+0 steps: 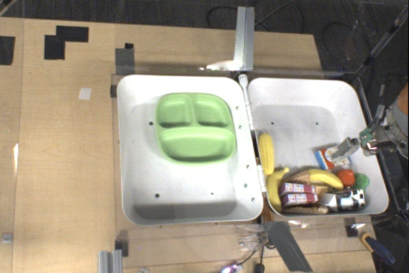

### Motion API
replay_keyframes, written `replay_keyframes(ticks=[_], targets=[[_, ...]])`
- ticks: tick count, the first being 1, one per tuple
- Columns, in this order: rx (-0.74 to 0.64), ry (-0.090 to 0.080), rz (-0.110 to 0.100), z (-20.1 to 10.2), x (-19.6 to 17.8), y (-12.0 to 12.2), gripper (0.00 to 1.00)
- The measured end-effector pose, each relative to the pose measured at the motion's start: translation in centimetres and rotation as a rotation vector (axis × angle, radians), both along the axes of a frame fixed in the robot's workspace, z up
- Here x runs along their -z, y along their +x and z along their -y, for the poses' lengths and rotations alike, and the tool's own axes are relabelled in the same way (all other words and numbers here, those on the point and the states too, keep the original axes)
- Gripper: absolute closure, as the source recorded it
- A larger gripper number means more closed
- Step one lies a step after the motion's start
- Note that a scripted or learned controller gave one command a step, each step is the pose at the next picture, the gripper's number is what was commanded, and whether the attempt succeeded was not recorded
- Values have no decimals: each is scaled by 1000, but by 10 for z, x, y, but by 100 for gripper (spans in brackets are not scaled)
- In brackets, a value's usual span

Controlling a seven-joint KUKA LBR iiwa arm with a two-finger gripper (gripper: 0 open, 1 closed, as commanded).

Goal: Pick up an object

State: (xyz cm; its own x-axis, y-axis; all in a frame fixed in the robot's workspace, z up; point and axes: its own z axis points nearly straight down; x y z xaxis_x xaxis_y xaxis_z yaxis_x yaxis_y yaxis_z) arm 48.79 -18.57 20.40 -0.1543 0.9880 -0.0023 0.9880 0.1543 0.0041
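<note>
Camera view: smooth green compartmented plate.

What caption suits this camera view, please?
Gripper poised over toy food in the right bin; green divided plate in the left.

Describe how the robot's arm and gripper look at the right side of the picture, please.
Little of the arm is in frame: a grey body with an orange patch at the right edge. The gripper is a slim, pale metallic grey piece, with a small green part behind it. Thin dark cables or rods run along the arm above it. No markings can be read.
</note>
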Motion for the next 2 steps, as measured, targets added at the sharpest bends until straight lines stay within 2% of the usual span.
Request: replay_keyframes(ticks=[1, 2], targets=[[-172, -4, 15, -22, 103, 5, 0], [-170, -13, 27, -20, 90, 8, 100]])
